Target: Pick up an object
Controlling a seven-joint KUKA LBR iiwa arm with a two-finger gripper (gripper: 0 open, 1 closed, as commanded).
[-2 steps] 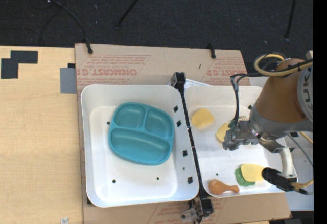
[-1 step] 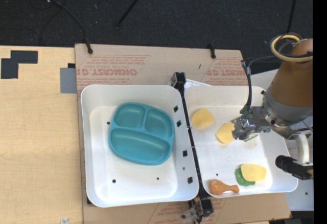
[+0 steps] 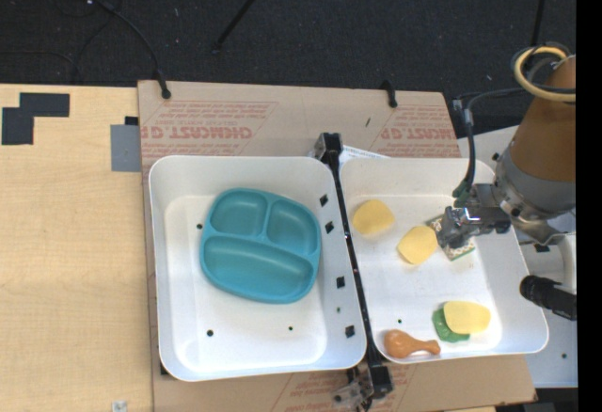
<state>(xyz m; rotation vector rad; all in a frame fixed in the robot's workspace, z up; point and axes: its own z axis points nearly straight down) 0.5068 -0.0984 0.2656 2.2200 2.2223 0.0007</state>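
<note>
Two white bins side by side on bench; right bin (image 3: pixel 527 330) holds loose food pieces. My gripper (image 3: pixel 455 233) low over it, finger spread unclear, nothing visibly held. Nearest piece, yellow lump (image 3: pixel 417 245), just left of gripper, long axis slanted.

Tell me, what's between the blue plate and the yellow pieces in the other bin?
In the camera view, the bins' meeting walls with a black divider strip lie between the teal plate and the nearest yellow piece; otherwise just white bin floor.
</note>
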